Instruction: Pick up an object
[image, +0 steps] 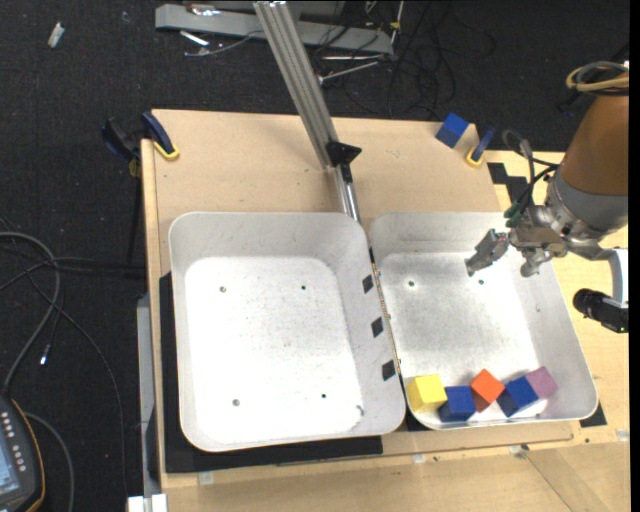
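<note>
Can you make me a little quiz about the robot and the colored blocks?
1. True or false: the hand is holding a block.
2. Which bin has the blocks: A) left bin B) right bin?
3. Fill in: the block nearest the left bin is colored ____.

Key:
1. False. It hangs above the right bin's far end with nothing between its fingers.
2. B. The yellow block, two blue blocks, orange block and purple block sit along its near edge.
3. Yellow.
</note>
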